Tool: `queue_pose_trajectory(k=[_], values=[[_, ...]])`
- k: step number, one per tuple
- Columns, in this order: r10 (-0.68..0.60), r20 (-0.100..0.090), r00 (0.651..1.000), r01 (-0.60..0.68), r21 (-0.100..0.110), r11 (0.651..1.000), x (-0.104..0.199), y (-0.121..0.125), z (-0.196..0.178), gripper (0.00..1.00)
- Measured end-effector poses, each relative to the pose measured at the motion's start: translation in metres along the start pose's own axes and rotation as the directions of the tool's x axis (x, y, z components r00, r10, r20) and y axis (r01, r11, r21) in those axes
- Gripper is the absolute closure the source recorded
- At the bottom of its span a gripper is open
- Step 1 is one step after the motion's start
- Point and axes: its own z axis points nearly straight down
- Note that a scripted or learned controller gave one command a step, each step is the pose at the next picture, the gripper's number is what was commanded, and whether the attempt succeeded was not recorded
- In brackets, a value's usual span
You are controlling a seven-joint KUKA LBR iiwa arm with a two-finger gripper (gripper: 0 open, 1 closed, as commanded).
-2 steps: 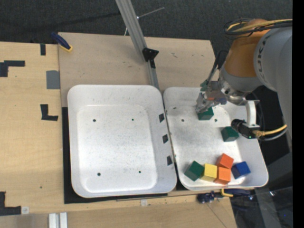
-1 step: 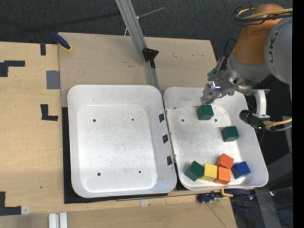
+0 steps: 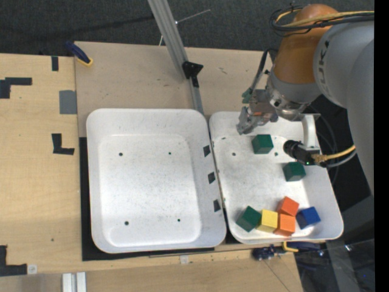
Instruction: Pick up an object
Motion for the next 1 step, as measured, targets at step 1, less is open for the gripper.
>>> queue_pose_trajectory(k=[1], values=[[-0.001,0.0,1.0,0.001,0.0,1.0,0.0505,0.0107,0.0092,1.0]])
